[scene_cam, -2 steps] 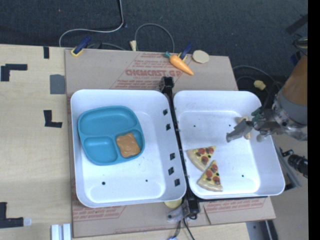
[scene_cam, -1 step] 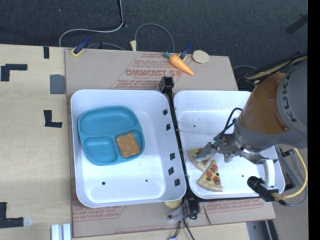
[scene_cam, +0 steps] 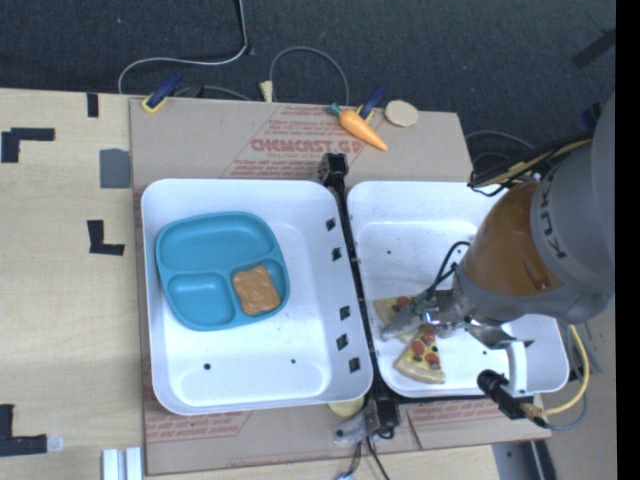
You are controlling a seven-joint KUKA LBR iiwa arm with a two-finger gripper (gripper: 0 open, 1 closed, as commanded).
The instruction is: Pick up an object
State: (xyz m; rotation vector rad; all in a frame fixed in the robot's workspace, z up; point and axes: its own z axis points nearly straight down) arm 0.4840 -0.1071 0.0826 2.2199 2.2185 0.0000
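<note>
hovering pincer (scene_cam: 418, 313), grip unclear | beside pizza slice (scene_cam: 422, 354) | near right bin (scene_cam: 400, 208) front edge

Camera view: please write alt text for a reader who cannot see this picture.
The gripper of a grey and orange arm reaches low into the right bin, beside a pizza slice. The left bin holds a blue divided plate with a brown toast piece; a toy carrot lies on the cardboard behind.
</note>
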